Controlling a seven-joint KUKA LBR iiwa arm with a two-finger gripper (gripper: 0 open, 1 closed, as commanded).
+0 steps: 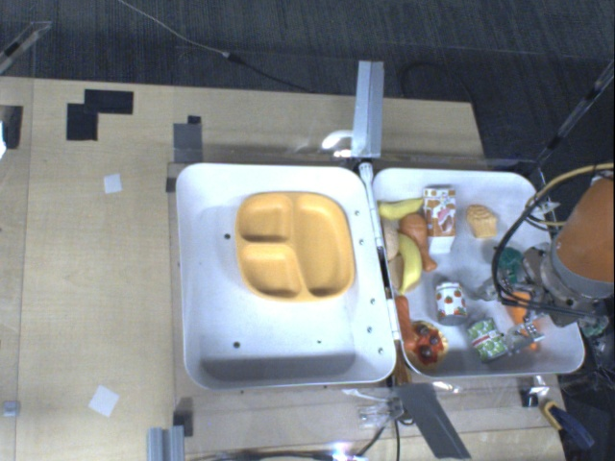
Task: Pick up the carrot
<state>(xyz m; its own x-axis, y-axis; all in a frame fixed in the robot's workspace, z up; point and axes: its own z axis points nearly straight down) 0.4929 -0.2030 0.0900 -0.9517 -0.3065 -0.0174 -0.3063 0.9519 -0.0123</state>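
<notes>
In the right bin (461,365), small orange patches that look like the carrot (520,302) show in the near right corner, mostly covered by the arm's wrist. My gripper (525,319) hangs right over that spot, wrapped in dark cables, below the orange band (588,227). I cannot make out whether anything sits between its tips. A second reddish-orange long piece (402,309) lies against the bin's left wall.
The right bin also holds two bananas (410,260), a brown fruit (414,227), a red-labelled can (439,209), a bread piece (482,221), a small can (450,301), a green packet (486,338) and a dark red item (428,343). A yellow divided plate (293,244) lies in the left bin (207,353).
</notes>
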